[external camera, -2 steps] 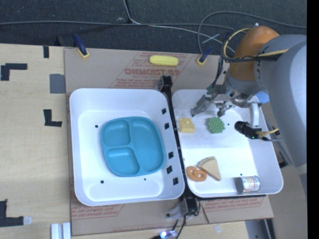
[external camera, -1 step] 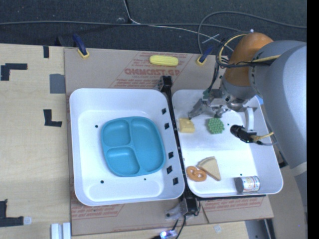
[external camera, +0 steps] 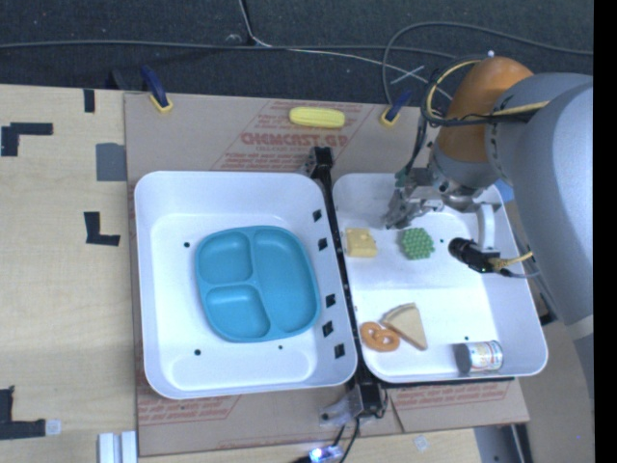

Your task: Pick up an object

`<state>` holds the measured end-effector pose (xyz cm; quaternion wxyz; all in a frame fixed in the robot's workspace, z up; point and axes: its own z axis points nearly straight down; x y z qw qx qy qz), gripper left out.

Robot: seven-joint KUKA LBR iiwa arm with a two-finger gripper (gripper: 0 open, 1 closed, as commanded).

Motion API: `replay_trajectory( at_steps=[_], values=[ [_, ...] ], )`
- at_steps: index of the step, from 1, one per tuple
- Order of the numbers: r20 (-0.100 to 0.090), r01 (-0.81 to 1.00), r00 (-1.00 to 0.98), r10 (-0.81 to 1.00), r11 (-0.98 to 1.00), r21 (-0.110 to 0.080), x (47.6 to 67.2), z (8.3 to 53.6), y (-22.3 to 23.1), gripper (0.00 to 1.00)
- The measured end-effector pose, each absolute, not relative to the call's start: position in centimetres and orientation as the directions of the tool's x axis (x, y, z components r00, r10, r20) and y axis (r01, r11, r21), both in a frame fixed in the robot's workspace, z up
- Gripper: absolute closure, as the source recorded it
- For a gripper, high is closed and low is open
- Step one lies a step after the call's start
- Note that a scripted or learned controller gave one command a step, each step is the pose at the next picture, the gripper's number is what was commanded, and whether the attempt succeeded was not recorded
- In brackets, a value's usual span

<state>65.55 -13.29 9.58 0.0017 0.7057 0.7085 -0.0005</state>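
On the left, a white bin (external camera: 159, 287) holds a blue divided plate (external camera: 256, 283), lying flat near its middle. Above the bins, a yellow banana-shaped toy (external camera: 316, 117) rests on the surface (external camera: 58, 258). The right bin (external camera: 516, 340) holds the loose things: a pale yellow block (external camera: 362, 243) near its left wall, a green bumpy ball (external camera: 416, 243) just right of that, an orange pretzel (external camera: 379, 337) touching a tan wedge (external camera: 408, 326) lower down, and a small can (external camera: 479, 356) on its side in the lower right corner. The claw (external camera: 410, 204) hangs over the bin's upper part, just above the green ball; whether it is open or closed cannot be told.
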Motion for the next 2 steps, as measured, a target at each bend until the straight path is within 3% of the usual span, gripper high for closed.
replay_trajectory(
  at_steps=[2],
  values=[
    [-0.002, 1.000, -0.001, 1.000, 0.001, 0.005, 65.3, 20.4, -14.6, 1.00]
  ],
)
